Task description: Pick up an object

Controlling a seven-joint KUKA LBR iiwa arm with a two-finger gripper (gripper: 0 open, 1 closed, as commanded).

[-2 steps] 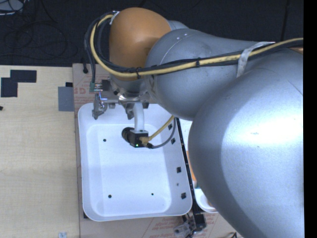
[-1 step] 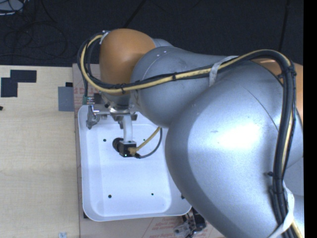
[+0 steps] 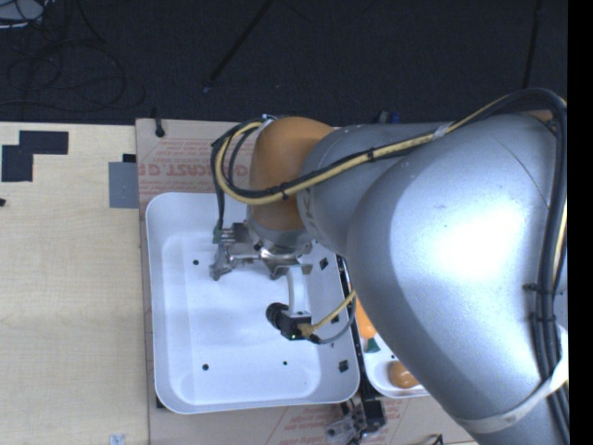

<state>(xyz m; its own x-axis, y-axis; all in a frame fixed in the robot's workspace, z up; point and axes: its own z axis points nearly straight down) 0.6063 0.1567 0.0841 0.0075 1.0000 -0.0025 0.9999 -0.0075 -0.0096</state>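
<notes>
Arm (image 3: 445, 248) hanging over the left bin (image 3: 181, 360); the jaws' opening cannot be told.

The wrist is covering the jaws from above, so wide or narrow is not readable. The likeliest target, a small rounded orange object (image 3: 400, 375), is lying well apart from the jaws in the right bin (image 3: 389, 392), past the bin rims toward the view's lower right and partly under the arm. Judgement: it is looking light and smooth, so it may roll or slip; taking it across its widest middle, jaws coming straight down, seems best. A second orange piece (image 3: 364, 323) is lying nearer the jaws, mostly hidden.
</notes>
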